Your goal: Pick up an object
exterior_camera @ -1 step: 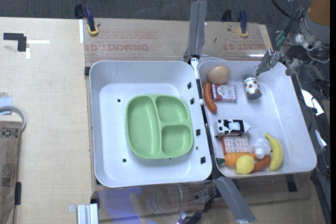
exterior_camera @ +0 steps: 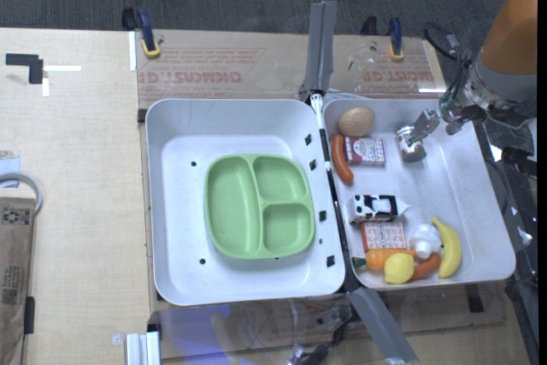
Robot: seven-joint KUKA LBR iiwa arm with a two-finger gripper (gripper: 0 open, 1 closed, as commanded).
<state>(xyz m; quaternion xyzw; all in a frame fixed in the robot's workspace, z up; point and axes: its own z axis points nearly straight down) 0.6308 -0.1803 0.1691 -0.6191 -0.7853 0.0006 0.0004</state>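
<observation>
The things you can pick all lie in the right bin (exterior_camera: 479, 201). At 12 o'clock of that bin you see a brown egg-shaped object (exterior_camera: 356, 120). Just below it, a small red and white carton (exterior_camera: 367, 151) lies flat, and a sausage (exterior_camera: 342, 159) lies beside the carton at its 9 o'clock, along the left wall of the bin. Near the middle of the bin is a small black and white carton (exterior_camera: 375, 206). Toward 6 o'clock there is a crowded group: a red packet (exterior_camera: 382, 233), an orange piece (exterior_camera: 377, 258), a lemon (exterior_camera: 398, 267), a white ball (exterior_camera: 423, 238), a carrot-like piece (exterior_camera: 426, 266) and a banana (exterior_camera: 448, 246). These things lie close together and several of them touch.

The gripper (exterior_camera: 414, 142) is over the upper part of the right bin, at about 3 o'clock from the red and white carton and apart from it. You see no object between its fingers; if they are open or closed, you cannot tell from this view. The arm (exterior_camera: 513, 38) comes in from 2 o'clock.

The left bin (exterior_camera: 171, 184) holds a green divided plate (exterior_camera: 259, 205) in its middle. Behind both bins lies a cardboard sheet (exterior_camera: 214, 64), held by clamps (exterior_camera: 147, 37). At 8 o'clock of the bench a brown paper bag (exterior_camera: 15, 261) lies.
</observation>
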